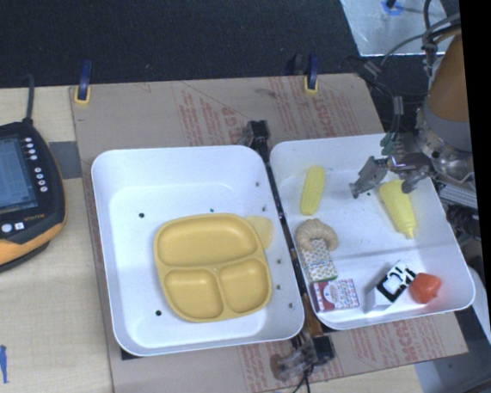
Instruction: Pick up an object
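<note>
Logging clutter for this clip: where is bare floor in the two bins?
Left bin: bare strip above the yellow tray. Right bin: bare middle between corn and mustard bottle. Crowded near corner: boxes, tomato.

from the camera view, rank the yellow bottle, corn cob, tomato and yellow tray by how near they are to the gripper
1. Yellow bottle: right bin, just below the gripper.
2. Corn cob: right bin, to the gripper's left in the picture.
3. Tomato: right bin's near corner.
4. Yellow tray: in the left bin, farthest.

Divided tray [211,265] in left bin [116,195], corn [311,189], bottle [399,208] (farther right) in right bin [332,150]
</note>
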Controlling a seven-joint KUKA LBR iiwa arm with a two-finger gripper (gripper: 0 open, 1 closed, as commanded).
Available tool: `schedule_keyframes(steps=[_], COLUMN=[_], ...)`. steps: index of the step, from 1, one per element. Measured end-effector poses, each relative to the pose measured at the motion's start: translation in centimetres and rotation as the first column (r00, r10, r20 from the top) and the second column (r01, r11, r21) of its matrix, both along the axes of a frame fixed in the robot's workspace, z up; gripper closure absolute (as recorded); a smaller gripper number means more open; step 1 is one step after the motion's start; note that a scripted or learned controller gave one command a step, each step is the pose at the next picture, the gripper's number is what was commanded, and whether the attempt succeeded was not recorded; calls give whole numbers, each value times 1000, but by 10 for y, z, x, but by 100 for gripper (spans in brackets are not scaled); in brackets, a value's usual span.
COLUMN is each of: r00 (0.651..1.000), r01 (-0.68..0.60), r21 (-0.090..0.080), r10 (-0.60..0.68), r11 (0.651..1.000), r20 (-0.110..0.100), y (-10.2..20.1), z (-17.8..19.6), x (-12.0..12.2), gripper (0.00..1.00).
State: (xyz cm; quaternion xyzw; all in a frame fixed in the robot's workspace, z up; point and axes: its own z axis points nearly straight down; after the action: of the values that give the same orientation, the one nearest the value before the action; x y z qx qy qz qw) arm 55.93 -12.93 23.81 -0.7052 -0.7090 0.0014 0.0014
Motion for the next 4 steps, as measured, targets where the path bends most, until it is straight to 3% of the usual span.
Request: schedule_keyframes(steps=[1,2,4], r00=[1000,1000,1000], r01=[-2,-2,0], r21=[-2,-2,-1], r10=[2,2,0], r11=[1000,1000,1000], r20=[-1,-2,3], y=[41,35,37], z=[-47,-141,-146], x=[41,77,97], gripper=[0,0,0])
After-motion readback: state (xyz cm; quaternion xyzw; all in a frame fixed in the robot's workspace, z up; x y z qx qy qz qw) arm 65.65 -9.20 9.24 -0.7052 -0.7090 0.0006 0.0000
